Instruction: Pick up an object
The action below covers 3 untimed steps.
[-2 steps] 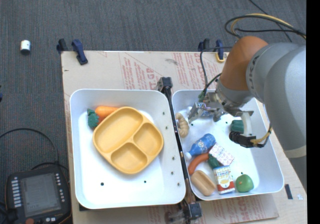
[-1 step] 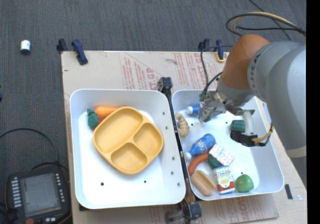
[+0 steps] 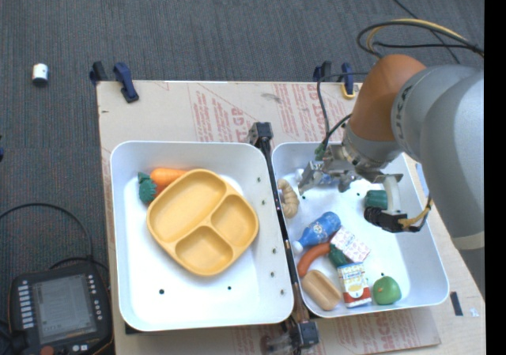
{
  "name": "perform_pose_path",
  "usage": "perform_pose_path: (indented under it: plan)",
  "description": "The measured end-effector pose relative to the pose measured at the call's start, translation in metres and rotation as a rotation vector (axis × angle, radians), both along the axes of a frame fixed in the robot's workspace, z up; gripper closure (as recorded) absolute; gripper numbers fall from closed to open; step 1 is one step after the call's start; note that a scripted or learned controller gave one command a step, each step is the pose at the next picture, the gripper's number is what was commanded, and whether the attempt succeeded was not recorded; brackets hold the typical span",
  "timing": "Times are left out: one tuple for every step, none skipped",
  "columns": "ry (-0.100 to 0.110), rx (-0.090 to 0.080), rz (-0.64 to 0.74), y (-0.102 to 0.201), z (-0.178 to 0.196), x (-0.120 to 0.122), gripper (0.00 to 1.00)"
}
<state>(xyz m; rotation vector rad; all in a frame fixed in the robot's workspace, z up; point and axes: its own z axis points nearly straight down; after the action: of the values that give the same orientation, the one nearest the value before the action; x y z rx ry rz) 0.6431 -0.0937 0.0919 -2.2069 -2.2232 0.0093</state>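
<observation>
Right bin (image 3: 431, 266): bottle (image 3: 320, 230) below tool (image 3: 326, 175).

Red printing on the cardboard sheet (image 3: 225, 112), upside down, is unreadable

A wooden bench board (image 3: 198, 112) with red printed lettering sits on dark grey carpet (image 3: 198, 13). Blue clamps (image 3: 124, 81) grip the board's far edge at the left corner, and more clamps (image 3: 332, 73) grip it near the right. A small white cylinder (image 3: 40, 73) lies on the carpet at far left. A handheld control pendant (image 3: 59, 314) with a screen rests at lower left, a black cable (image 3: 47, 223) looping behind it.
</observation>
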Motion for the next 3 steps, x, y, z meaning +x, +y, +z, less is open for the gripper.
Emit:
perform_pose_path:
  plan:
    - [0.004, 0.001, 0.002, 0.000, 0.007, 0.000, 1.00]
    - [-0.007, -0.001, -0.006, -0.019, 0.048, 0.001, 1.00]
    - [-0.006, -0.001, -0.005, -0.019, 0.048, 0.001, 0.00]
